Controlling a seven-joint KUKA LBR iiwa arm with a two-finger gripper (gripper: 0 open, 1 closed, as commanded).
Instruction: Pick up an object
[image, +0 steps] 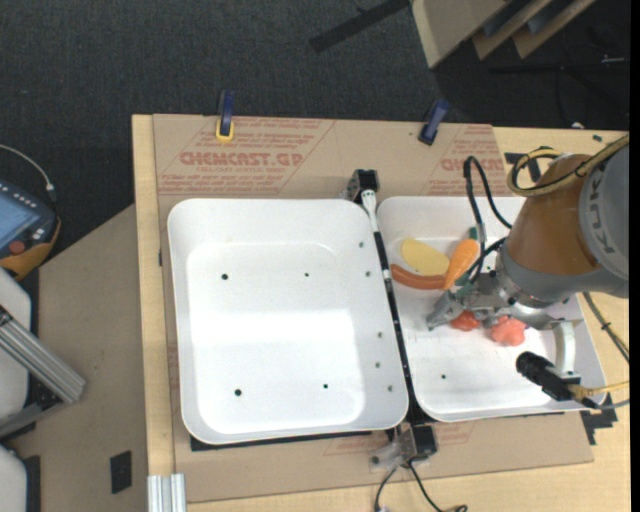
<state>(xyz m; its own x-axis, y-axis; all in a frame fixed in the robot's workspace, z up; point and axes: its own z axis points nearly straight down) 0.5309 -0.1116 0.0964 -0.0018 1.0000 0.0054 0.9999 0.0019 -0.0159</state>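
Tool (450, 308) near right bin's (470, 395) left edge

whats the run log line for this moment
arm: over right bin | gripper: low beside red piece | carrot, yellow piece: lying loose

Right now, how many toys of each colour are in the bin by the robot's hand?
Yellow: 1, a flat piece
Orange: 2, a carrot and a long piece
Red: 2, one by the gripper and one partly under the arm
Total: 5 that I can see; the arm may hide more.
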